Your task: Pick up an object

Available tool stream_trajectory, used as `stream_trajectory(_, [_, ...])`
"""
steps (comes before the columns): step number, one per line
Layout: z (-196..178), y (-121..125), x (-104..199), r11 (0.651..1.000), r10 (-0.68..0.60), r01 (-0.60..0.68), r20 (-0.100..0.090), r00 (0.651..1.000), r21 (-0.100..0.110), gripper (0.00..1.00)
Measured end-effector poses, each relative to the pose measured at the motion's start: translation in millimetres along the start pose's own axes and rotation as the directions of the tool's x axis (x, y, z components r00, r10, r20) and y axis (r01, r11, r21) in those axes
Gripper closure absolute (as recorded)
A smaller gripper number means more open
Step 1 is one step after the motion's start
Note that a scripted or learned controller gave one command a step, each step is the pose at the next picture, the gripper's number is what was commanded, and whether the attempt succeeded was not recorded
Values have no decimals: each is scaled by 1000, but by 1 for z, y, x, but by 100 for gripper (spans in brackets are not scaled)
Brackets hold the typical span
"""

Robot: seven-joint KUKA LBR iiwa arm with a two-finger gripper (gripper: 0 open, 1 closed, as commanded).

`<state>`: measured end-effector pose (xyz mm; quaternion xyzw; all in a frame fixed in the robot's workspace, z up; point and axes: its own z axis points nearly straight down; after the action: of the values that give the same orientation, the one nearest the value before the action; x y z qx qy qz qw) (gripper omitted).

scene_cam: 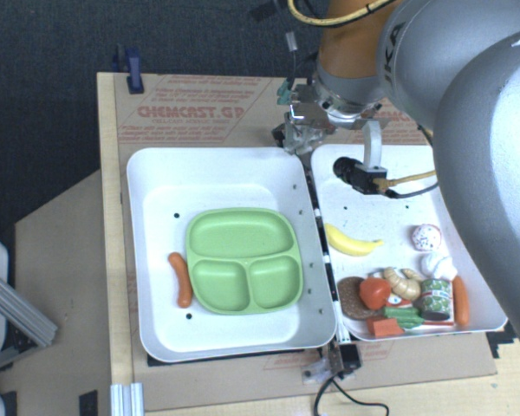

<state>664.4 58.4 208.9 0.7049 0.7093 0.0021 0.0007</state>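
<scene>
We log two shallow, glossy white plastic bins side by side on a brown board printed with red lettering.

The left bin (152, 232) holds a matte green tray (243, 259) with rounded corners and three compartments. A smooth orange sausage-shaped piece (181, 279) lies just beside the tray's left edge.

The right bin (399, 159) holds a curved yellow banana (352, 242) near its middle. A pale speckled ball (425, 237) sits toward the right wall. Toy foods crowd the near corner, among them a red tomato (373, 293) and an orange carrot (460, 302).

The gripper (301, 135) sits at the far end of the divide between the bins. We cannot tell whether its claw is open or closed, and we see nothing held in it.
</scene>
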Motion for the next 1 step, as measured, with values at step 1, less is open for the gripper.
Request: stream_trajectory(1, [26, -28, 4, 1000, 6, -6, 2, 1000, 11, 100])
